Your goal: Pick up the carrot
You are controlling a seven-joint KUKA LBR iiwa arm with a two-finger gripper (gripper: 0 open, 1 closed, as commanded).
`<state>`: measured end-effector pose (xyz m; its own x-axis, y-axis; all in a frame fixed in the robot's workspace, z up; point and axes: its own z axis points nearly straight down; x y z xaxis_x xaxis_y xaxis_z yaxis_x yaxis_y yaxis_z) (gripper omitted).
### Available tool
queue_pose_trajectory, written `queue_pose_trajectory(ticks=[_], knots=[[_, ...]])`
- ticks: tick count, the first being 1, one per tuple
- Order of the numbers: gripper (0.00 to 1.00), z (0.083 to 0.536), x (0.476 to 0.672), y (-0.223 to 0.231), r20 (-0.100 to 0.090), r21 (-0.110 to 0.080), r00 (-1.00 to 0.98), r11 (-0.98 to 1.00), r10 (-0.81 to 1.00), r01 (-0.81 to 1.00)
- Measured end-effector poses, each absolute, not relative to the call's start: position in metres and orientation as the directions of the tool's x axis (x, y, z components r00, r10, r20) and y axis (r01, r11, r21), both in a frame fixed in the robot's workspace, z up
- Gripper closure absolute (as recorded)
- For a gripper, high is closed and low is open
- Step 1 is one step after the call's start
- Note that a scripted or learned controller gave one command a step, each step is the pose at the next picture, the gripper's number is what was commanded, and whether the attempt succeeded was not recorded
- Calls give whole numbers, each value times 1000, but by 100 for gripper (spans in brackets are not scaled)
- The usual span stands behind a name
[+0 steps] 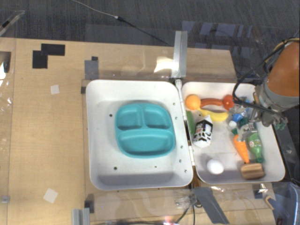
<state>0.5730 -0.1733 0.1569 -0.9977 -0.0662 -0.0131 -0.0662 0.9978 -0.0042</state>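
The carrot is a small orange cone lying in the right white bin, near its right side, pointing toward the front edge. My gripper hangs directly over the carrot's upper end, reaching in from the right beneath the grey wrist and orange band. The gripper's body hides the carrot's top, and I cannot make out whether they touch.
A green bottle lies right beside the carrot and a brown block just below it. Also in the right bin are a blue item, a banana, an orange, a black-and-white can and a white ball. The left bin holds a teal divided plate.
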Motion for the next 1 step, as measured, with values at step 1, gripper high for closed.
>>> queue_pose_trajectory(ticks=[1], knots=[[0,90,506,-182,-17,-2,-999,999,52,52]])
